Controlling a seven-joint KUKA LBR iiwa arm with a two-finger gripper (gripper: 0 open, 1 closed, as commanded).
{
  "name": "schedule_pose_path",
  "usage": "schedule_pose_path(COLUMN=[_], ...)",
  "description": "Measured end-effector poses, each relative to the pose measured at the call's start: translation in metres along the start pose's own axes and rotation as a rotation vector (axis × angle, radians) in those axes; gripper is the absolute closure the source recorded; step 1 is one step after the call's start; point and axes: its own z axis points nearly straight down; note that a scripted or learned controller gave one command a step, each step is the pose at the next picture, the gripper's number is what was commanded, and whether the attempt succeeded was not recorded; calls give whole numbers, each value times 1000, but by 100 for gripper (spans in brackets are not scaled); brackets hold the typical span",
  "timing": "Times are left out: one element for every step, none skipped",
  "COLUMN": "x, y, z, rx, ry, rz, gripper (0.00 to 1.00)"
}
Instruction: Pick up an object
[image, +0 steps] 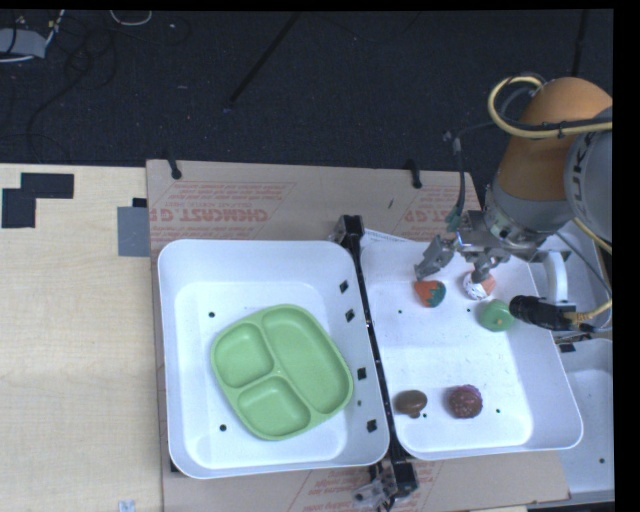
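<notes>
Gripper (459, 263) hangs over far end of right bin (545, 425), fingers spread wide w/ nothing between them; left tip sits just above orange-green object (430, 292), right tip just above small white-orange object (478, 287). Green ball (494, 316) lies near those, toward bin's right wall, while brown piece (410, 403) & dark red ball (464, 401) sit at near end. Left bin (185, 300) holds green divided plate (281, 371).

Green 3-compartment plate (281, 372) lies in the left bin (180, 290).
</notes>
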Motion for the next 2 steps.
schedule_pose_path(x=[0, 0], y=[2, 9], z=[-9, 36], rx=[-13, -11], ry=[-1, -2], rz=[-2, -2], gripper=[0, 0])
